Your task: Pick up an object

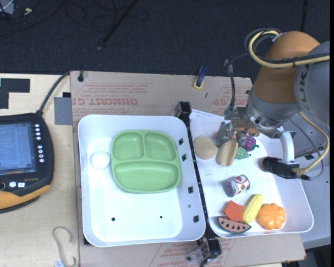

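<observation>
My gripper (231, 135) hangs over the upper part of the right bin (300, 204), reaching in from the right. Just below it lies a tan cylinder-shaped piece (226, 153), its upper end touching or tucked under the gripper. A round tan disc (205, 148) sits to the left of that piece. Purple grapes (248, 143) with a bit of green lie right beside the gripper. Nearer the front are a small can (237, 185), an orange-red block (232, 210), a yellow corn cob (253, 207), an orange pumpkin (271, 216) and a watermelon slice (234, 226).
The left bin (94, 216) holds a green divided plate (146, 162) and a white ball (100, 159). A tablet-like pendant (16, 154) lies on the bench at far left. A black divider (192, 166) runs between the bins.
</observation>
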Tool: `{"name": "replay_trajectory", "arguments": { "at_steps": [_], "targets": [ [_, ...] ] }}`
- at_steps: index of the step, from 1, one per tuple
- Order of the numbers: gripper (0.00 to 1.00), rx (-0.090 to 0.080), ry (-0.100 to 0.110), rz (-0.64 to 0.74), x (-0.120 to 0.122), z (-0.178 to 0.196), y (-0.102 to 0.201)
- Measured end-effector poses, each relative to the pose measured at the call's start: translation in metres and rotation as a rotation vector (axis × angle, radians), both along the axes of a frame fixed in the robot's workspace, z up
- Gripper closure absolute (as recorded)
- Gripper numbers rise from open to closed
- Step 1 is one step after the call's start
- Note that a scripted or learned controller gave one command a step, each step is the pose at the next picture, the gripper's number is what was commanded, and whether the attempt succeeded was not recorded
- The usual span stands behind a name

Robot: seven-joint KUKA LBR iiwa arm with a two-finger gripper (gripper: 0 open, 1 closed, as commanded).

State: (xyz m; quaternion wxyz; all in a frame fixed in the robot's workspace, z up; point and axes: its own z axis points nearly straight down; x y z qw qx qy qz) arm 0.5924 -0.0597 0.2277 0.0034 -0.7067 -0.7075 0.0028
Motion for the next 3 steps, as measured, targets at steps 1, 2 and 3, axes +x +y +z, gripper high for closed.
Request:
{"name": "replay_trajectory", "arguments": {
  "at_steps": [1, 2, 3],
  "targets": [
    [1.00, -0.001, -0.001, 0.000, 0.012, -0.013, 0.004],
    [1.00, 0.000, -0.003, 0.001, 0.011, 0.006, 0.008],
    [1.00, -0.001, 0.002, -0.001, 0.006, -0.015, 0.006]
  ]
}}
